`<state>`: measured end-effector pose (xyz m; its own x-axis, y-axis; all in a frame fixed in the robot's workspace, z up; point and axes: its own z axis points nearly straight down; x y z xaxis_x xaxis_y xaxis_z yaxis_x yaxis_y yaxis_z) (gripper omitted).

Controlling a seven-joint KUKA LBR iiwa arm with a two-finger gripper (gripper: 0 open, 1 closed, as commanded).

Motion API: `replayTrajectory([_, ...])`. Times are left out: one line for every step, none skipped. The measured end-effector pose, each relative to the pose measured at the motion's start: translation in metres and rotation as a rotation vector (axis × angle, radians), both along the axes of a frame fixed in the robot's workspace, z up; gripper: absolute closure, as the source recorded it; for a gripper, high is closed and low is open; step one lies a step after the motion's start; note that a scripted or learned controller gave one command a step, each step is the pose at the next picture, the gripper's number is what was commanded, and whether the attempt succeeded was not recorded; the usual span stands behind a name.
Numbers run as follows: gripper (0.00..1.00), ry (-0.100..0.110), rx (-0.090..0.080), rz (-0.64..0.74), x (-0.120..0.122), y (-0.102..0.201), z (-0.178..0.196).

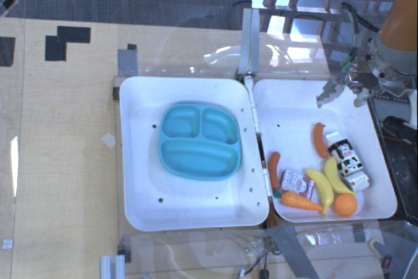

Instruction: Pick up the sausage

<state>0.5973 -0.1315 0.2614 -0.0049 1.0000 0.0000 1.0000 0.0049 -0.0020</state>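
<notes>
Wooden bench carries two white bins. Left bin holds a blue divided plate. Right bin: gripper at 12 o'clock, fingers spread wide, nothing between them. Sausage lies below it near centre; a second sausage at 8 o'clock.

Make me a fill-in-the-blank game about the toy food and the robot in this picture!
1. The blue plate lies in the ____ bin.
2. The gripper hovers over the ____ bin.
3. The carrot has the same colour as the round ____ beside the bananas.
4. The plate has ____ compartments.

Missing words: left; right; orange; three
</notes>
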Motion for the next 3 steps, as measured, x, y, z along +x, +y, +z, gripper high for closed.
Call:
replayTrajectory([0.00, -0.003, 0.000, -0.200, -0.007, -0.026, -0.169])
replayTrajectory([1.00, -0.002, 0.001, -0.199, -0.006, -0.025, -0.161])
replayTrajectory([1.00, -0.003, -0.001, -0.301, -0.032, 0.042, -0.019])
